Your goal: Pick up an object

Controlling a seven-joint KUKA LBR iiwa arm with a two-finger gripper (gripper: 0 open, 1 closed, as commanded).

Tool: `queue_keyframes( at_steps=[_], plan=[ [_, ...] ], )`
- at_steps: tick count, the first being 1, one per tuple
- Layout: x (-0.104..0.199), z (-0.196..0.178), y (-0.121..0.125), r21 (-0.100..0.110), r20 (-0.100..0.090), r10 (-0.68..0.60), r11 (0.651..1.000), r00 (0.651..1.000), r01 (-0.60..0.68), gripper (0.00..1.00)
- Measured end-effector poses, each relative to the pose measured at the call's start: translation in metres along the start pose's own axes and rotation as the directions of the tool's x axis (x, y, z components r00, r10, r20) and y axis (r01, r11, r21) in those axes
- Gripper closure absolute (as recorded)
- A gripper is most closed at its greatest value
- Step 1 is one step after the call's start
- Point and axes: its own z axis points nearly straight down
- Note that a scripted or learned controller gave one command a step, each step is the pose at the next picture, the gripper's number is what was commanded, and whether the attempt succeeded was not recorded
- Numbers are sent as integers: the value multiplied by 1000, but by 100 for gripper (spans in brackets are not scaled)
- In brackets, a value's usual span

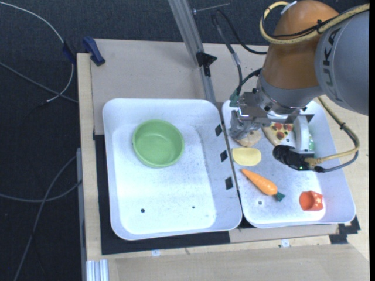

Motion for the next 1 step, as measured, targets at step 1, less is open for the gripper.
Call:
queue_keyframes(
  at_steps=[1],
  plan=[
    [46, -1, -33, 3, 1, 0, 1000, 1000, 0, 100]
  ],
)
